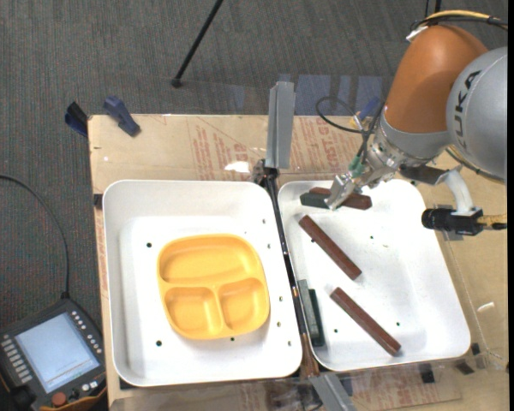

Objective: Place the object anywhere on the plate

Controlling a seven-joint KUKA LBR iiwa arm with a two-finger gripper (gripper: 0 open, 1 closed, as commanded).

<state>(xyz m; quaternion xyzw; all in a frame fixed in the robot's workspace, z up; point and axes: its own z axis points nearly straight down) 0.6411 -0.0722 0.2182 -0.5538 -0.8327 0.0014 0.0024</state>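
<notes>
A yellow plate [212, 284] with three compartments lies in the middle of the left white bin [128, 212]. In the right bin [428, 289] lie three brown sticks. One stick [330, 247] runs diagonally near the bin's middle, and a second [366, 320] lies toward the front. The third brown stick [356, 201] sits at the back edge, partly under my gripper [341, 192], which hangs low over its left end. A dark piece [313, 199] shows just left of the gripper. Whether the gripper touches the stick is unclear.
A dark slim object [315, 317] lies along the right bin's left wall. A grey upright post [280, 131] stands behind the gap between the bins. A black fitting [450, 220] sticks out at the right bin's right rim. A teach pendant [47, 354] rests on the floor at front left.
</notes>
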